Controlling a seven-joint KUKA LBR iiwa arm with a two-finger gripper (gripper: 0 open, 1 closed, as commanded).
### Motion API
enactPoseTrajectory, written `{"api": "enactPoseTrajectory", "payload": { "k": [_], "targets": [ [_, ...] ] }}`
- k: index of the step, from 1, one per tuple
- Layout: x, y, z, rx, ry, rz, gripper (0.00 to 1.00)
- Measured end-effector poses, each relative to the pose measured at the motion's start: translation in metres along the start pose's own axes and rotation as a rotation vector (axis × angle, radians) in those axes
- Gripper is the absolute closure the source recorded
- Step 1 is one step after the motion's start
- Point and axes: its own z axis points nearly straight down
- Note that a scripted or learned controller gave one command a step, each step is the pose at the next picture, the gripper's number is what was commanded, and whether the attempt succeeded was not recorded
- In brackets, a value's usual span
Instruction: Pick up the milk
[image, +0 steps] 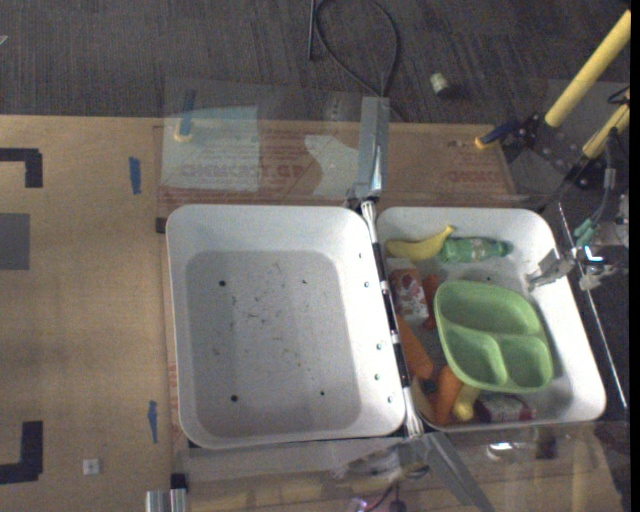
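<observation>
The milk looks like the small red-and-white carton (407, 293) lying in the right bin (585, 345) against its left wall, just below a banana (420, 244). A second red-and-white pack (506, 408) lies at the bin's front, under the green plate's edge. My gripper (566, 264) shows as a small metal piece over the bin's right rim, well to the right of the carton and apart from it. Nothing is seen in it.
A green divided plate (493, 335) fills the middle of the right bin. A green bottle (474, 248) lies at the back; orange carrots (417, 352) lie along the left wall. The left bin (270, 330) sits beside it. Yellow-handled clamps (585, 70) stand at the back right.
</observation>
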Motion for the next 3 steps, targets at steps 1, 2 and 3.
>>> {"api": "enactPoseTrajectory", "payload": {
  "k": [1, 2, 3],
  "targets": [
    [0.016, -0.033, 0.028, 0.001, 0.0, 0.08, 0.0],
    [0.031, -0.018, 0.136, -0.02, -0.006, 0.113, 0.0],
    [0.03, -0.053, -0.102, -0.003, -0.003, -0.211, 0.0]
  ]
}}
